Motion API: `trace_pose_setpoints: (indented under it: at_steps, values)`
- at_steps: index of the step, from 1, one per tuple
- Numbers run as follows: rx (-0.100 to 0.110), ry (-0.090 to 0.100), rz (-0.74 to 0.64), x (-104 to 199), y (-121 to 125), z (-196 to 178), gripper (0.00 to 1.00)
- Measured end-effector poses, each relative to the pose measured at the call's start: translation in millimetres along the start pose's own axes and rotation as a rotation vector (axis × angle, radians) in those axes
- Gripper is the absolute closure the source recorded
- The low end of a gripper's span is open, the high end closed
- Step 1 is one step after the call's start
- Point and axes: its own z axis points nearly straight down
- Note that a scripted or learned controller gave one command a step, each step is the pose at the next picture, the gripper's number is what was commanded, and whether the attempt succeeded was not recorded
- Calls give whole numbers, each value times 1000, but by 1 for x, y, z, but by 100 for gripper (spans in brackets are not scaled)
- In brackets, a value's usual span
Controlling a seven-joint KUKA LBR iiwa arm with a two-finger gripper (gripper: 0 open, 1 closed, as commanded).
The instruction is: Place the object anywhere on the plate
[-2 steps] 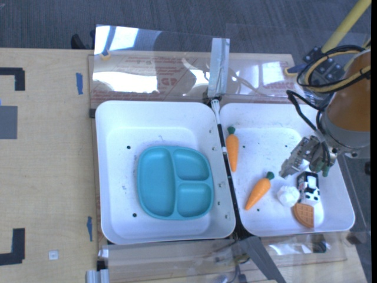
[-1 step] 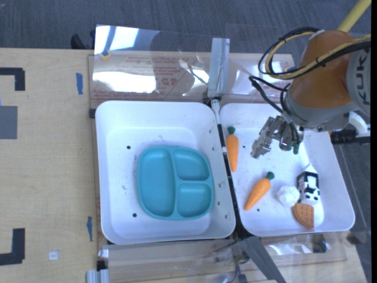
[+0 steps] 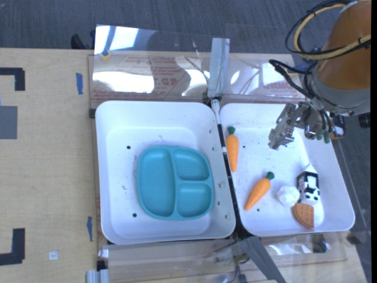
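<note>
Camera view: nearest, in the right bin [image 3: 339,208], a waffle [image 3: 304,214], a cow toy [image 3: 308,186] and two carrots [image 3: 258,191] wait to be picked. The blue plate [image 3: 175,181] sits in the left bin [image 3: 112,158], ready for one. Farther back, the gripper [image 3: 283,135] hangs over the right bin holding nothing; I cannot tell how wide it is.

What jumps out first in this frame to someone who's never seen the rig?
Most striking is the teal divided plate sitting alone in the left bin. Next come two orange toy carrots in the right bin: one carrot lying along the divider side, the other carrot tilted near the middle. The gripper hangs above that bin's far right area, under the arm's orange band.
</note>
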Motion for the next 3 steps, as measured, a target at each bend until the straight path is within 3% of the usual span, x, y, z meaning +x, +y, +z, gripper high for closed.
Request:
trace_pose_setpoints:
  at_steps: [3]
  values:
    - [-3,-4,2,-3,2,-24,100]
